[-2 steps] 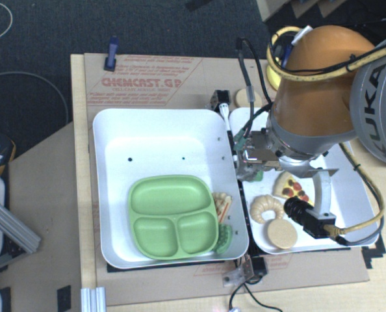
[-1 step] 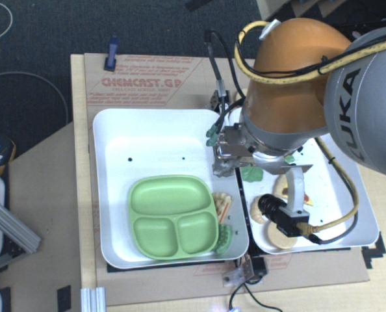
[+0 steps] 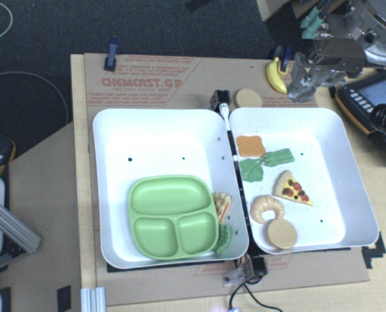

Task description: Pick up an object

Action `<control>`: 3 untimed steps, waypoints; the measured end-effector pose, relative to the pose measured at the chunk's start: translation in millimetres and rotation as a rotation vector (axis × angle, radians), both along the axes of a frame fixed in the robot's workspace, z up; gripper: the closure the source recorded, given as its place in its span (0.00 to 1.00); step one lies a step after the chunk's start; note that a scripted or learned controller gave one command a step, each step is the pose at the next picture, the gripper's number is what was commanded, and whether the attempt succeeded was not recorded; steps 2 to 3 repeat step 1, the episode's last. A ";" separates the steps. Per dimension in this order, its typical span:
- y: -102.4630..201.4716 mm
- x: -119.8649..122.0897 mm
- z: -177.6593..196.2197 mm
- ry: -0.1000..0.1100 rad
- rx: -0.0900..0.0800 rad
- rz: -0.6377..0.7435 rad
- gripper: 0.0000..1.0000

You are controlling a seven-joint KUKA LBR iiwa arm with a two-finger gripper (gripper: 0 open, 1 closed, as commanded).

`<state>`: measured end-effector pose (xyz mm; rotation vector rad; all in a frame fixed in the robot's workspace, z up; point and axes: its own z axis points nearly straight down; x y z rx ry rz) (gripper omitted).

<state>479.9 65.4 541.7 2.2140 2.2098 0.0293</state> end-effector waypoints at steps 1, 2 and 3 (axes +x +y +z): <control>4.6 -1.8 -131.9 0.037 -0.006 0.000 1.00; 4.6 -1.8 -131.9 0.037 -0.006 0.000 1.00; 4.6 -1.8 -131.9 0.037 -0.006 0.000 1.00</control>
